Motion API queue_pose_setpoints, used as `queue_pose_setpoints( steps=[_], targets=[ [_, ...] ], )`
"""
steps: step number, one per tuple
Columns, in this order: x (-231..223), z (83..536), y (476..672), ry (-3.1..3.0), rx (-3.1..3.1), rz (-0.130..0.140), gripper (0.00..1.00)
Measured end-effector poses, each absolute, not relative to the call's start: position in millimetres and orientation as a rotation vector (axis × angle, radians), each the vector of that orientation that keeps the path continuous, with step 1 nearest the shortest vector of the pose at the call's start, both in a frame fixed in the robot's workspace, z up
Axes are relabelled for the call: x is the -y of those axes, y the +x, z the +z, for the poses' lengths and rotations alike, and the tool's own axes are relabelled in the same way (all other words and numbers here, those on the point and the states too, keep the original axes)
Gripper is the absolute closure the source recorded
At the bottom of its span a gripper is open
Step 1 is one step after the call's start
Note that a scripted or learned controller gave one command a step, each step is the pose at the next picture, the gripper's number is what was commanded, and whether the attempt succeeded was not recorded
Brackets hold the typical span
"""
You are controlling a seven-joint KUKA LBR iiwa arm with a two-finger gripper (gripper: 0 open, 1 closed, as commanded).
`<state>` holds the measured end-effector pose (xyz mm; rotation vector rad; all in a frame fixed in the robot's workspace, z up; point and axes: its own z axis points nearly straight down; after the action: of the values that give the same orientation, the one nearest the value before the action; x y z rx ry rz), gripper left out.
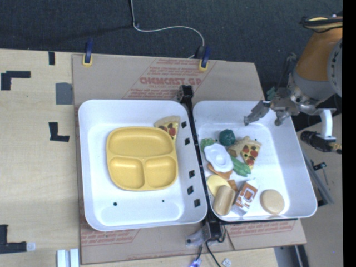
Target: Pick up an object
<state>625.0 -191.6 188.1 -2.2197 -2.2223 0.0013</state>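
A cluster of toy foods lies in the right white bin (pixel 289 149): a dark green lump (pixel 227 137), a pizza slice (pixel 248 149), a fried egg (pixel 218 157), a tan bread roll (pixel 223 199) and a round beige bun (pixel 272 201).

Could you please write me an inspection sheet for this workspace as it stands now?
Surface: cardboard sheet under two white bins.
Job's things: right bin holds toy food, including fried egg, pizza slice, bun.
Clutter: yellow divided tray and another pizza slice in left bin.
Tool: above right bin's far edge, nothing between fingers, open.
Cables: white cable beyond the cardboard.
Surroundings: dark floor, black tape marks.
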Motion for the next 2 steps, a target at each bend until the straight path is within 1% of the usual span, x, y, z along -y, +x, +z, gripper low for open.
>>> queue_pose_setpoints(
  steps=[1,2],
  targets=[
    [113.6,78.6,652.0,-2.21,2.228,0.002,0.0],
    [135.9,85.1,642.3,-2.221,2.222,0.001,0.0]
  ],
)
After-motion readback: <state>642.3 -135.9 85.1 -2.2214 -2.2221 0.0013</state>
